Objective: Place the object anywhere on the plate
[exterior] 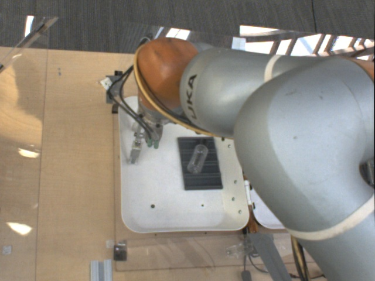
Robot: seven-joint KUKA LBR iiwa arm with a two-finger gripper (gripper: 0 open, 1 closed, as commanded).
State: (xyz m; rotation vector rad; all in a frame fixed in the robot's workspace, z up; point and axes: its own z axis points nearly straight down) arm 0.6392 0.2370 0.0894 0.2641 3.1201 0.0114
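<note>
A dark ribbed rectangular plate (202, 177) lies in the middle of the left white bin (170, 215). A small clear tube-like object (197, 158) rests on the plate, tilted slightly, in its upper half. My gripper (144, 145) hangs over the bin's upper left area, to the left of the plate and apart from it. Its fingers (135, 151) stand open and point down at the bin floor, with nothing between them. The orange band and grey wrist above hide the gripper's base.
The big grey arm covers the upper right of the view and most of the right bin (265, 215). Pale wooden bench surface (58, 157) stretches to the left. A small metal bracket (120, 251) sits below the left bin's front corner.
</note>
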